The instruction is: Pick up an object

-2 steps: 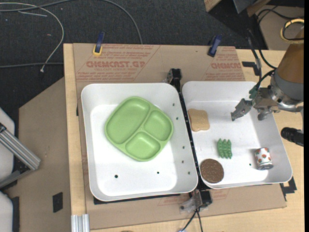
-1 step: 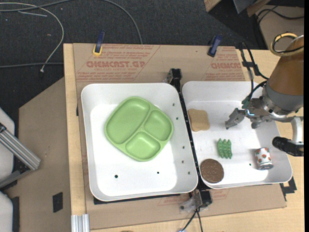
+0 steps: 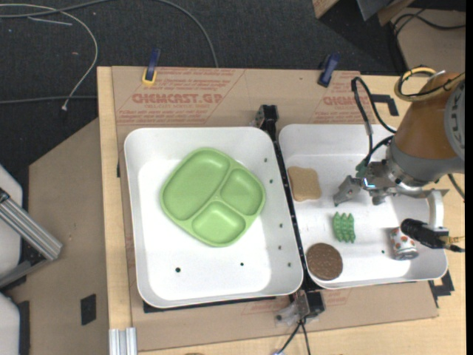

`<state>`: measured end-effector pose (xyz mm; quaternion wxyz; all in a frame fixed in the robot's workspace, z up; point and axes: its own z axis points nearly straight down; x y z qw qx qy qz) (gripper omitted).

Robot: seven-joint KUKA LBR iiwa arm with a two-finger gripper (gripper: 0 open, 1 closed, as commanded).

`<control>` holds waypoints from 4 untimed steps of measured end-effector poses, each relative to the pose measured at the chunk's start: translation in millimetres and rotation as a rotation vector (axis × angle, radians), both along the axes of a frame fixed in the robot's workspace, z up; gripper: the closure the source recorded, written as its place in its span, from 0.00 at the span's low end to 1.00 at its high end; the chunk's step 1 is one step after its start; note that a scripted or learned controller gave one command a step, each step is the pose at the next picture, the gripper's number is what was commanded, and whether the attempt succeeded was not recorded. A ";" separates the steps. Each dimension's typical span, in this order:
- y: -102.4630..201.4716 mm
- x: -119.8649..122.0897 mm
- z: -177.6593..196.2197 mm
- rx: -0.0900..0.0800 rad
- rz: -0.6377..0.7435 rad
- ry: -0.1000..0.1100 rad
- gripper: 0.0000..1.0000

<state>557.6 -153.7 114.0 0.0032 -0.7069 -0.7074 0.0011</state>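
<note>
The right bin (image 3: 325, 140) holds a tan bread-like slab (image 3: 304, 183), a green studded block (image 3: 343, 227), a brown round disc (image 3: 324, 261) at the front rim and a small white and red can (image 3: 402, 244). My gripper (image 3: 362, 195) hangs over the middle of this bin, right of the tan slab and just above the green block. Its fingers are spread open with nothing between them. The grey arm with its orange band (image 3: 429, 128) reaches in from the right.
The left bin (image 3: 148, 265) carries a green divided plate (image 3: 213, 196). A black divider (image 3: 284, 198) runs between the two bins. Blue clamps (image 3: 152, 64) hold the cardboard base at the back.
</note>
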 end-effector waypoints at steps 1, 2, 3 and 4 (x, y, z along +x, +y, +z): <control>0.9 -0.6 -31.0 0.000 -0.001 -0.001 0.00; 0.7 0.7 -17.9 -0.001 -0.001 -0.005 1.00; 3.1 -8.4 34.5 -0.004 0.000 -0.009 1.00; -6.1 -10.9 84.3 -0.005 -0.002 -0.012 1.00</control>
